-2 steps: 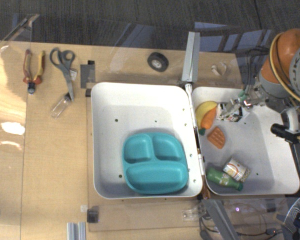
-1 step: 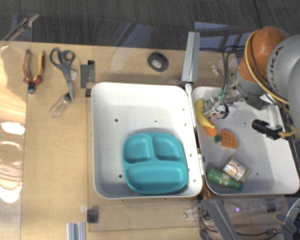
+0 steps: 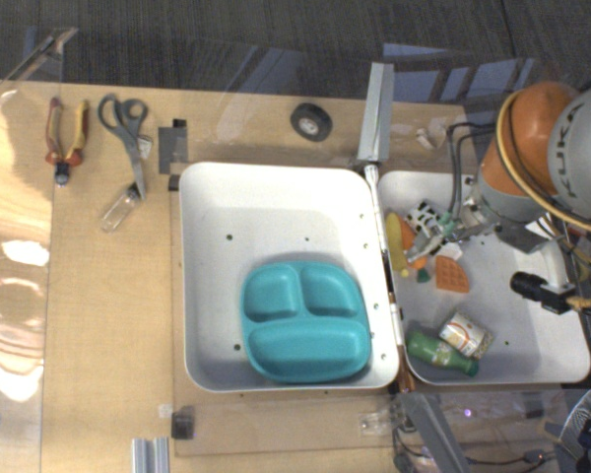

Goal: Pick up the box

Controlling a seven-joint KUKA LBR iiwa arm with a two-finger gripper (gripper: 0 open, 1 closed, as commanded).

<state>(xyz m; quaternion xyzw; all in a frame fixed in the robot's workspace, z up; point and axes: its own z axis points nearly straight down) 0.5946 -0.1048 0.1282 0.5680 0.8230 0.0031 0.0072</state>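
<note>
Gripper (image 3: 441,229) sits low in the right bin (image 3: 571,363), can't tell its state; the box (image 3: 452,277), a small orange carton, lies flat just below it; probably light and a bit crushable, so I'd pinch across its short sides.

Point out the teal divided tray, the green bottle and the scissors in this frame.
teal divided tray (image 3: 305,323), camera view, on the ridge between its compartments.
green bottle (image 3: 441,353), camera view, on the middle of its body.
scissors (image 3: 130,141), camera view, near the pivot below the handles.
</note>
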